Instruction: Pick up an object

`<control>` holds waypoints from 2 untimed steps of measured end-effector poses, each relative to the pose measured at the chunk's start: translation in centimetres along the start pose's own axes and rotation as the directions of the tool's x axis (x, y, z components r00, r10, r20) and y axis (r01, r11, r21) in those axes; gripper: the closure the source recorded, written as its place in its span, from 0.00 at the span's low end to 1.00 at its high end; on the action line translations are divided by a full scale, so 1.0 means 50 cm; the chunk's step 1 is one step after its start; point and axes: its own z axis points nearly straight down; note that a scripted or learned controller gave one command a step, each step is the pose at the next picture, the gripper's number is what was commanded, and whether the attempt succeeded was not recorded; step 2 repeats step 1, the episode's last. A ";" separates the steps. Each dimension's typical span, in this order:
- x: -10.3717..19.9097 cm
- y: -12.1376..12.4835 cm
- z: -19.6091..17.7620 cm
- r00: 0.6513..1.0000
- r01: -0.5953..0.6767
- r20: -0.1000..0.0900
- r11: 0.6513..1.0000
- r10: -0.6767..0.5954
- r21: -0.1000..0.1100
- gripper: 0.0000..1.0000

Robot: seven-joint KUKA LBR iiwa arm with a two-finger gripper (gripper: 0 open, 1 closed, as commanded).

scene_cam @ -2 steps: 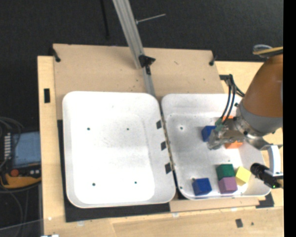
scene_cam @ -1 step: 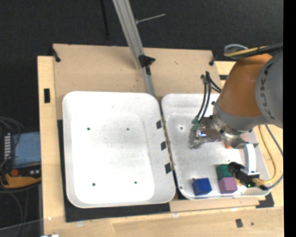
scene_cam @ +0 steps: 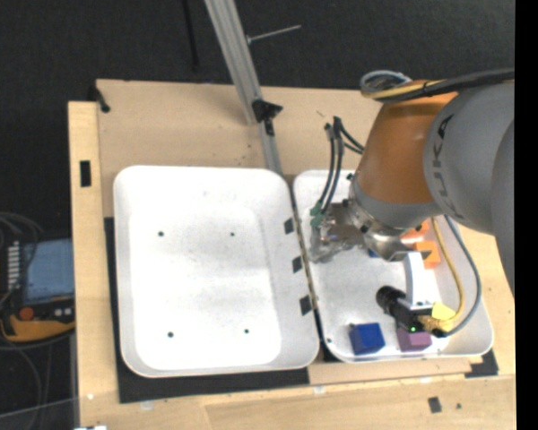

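At six o'clock within the bin at three o'clock (scene_cam: 345, 289), one blue block (scene_cam: 366, 339) is seen lying on the white floor. One purple piece (scene_cam: 411, 341) is found just beside it, toward its three o'clock side. One orange piece (scene_cam: 427, 241) is partly hidden behind the arm (scene_cam: 471, 173), at three o'clock in the same bin. Three loose things are thus counted, all in this bin.

Two white bins are counted on the bench (scene_cam: 179, 124), set side by side. On the floor of the bin at nine o'clock (scene_cam: 206, 276), four small dark dots are counted.

One gripper (scene_cam: 327, 236) is hung over the nine o'clock edge of the bin at three o'clock, near the shared wall and well apart from the blue block. Whether it is spread or clamped cannot be told, and nothing is seen held in it.

Dark lettering is seen on the grey casing below the orange band (scene_cam: 399, 150), but it is cut off and cannot be read whole. No writing is legible on the loose things.
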 end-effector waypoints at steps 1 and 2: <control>0.117 0.004 -0.020 1.000 0.000 0.000 1.000 0.000 0.000 1.00; 0.117 0.004 -0.020 1.000 0.000 0.000 1.000 0.000 0.000 1.00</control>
